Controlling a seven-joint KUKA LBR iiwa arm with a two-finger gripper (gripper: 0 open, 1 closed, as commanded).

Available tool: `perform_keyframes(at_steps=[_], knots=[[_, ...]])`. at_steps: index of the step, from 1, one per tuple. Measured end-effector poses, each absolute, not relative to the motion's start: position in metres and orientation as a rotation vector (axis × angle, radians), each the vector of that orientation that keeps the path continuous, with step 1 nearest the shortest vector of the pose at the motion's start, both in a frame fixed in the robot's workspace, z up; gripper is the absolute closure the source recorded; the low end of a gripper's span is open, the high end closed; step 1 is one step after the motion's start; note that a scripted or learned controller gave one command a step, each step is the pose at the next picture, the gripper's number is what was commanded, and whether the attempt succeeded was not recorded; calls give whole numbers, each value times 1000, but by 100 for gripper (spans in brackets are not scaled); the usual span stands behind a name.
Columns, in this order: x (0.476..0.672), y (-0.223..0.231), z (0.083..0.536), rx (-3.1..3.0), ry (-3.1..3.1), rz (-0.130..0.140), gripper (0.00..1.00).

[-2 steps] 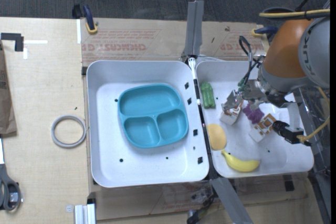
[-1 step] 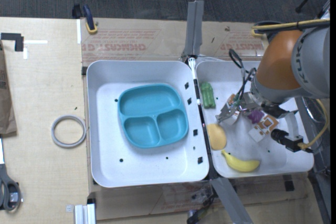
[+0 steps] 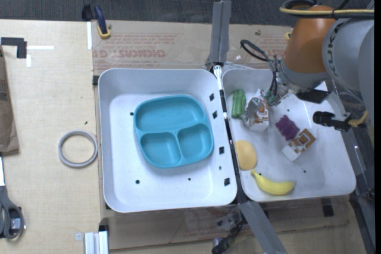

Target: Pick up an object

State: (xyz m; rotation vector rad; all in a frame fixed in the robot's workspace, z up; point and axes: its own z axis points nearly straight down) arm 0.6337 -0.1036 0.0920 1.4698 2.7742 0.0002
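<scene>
Your arm (image 3: 333,44) comes in from the right and bends down over the back of the right bin (image 3: 333,178). Its gripper (image 3: 266,102) sits low in that bin, right at a small crumpled packet (image 3: 257,114) in white, grey and orange. You cannot tell from this angle whether the gripper is open or closed, nor whether it has the packet.

In the same bin you have a green pepper (image 3: 238,103) lying along the left wall, just beside the packet. A bunch of purple grapes (image 3: 287,126) lies to the right of the packet, and a small white and brown carton (image 3: 299,143) sits touching or just beside the grapes. Nearer the front you have a yellow lemon (image 3: 246,154) by the left wall, and a banana (image 3: 272,184) close to the front edge.

Your left bin (image 3: 113,146) holds a blue divided plate (image 3: 174,131) with three compartments. Out on the bench to the left lies a grey tape ring (image 3: 78,148)
</scene>
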Motion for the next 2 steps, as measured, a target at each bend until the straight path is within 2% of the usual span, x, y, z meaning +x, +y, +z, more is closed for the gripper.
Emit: perform_keyframes(at_steps=[1, 2], knots=[[635, -106, 102, 1475, 2767, 1, 100], [659, -14, 192, 1570, 2719, 1, 100]])
